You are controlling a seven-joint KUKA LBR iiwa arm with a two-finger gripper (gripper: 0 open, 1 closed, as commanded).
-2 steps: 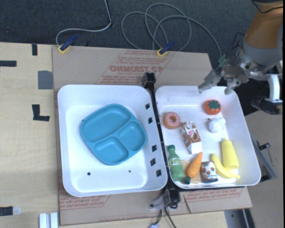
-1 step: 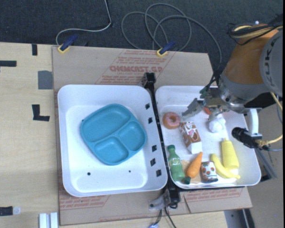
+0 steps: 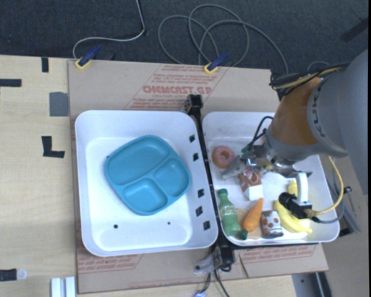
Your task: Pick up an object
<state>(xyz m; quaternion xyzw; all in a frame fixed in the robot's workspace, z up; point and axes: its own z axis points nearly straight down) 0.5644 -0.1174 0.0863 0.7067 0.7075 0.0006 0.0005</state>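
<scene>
You have one fixed camera — high above the bench, tilted down | both bins (image 3: 80, 166) in frame | arm (image 3: 334, 110) enters from the view's right.

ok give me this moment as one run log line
end effector: low in right bin, over toy pile | nearby: donut, green bottle, carrot, banana | left bin: blue divided plate

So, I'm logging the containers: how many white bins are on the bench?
2. The left bin holds a blue divided plate; the right bin holds the toy food, with the arm over it.
</scene>
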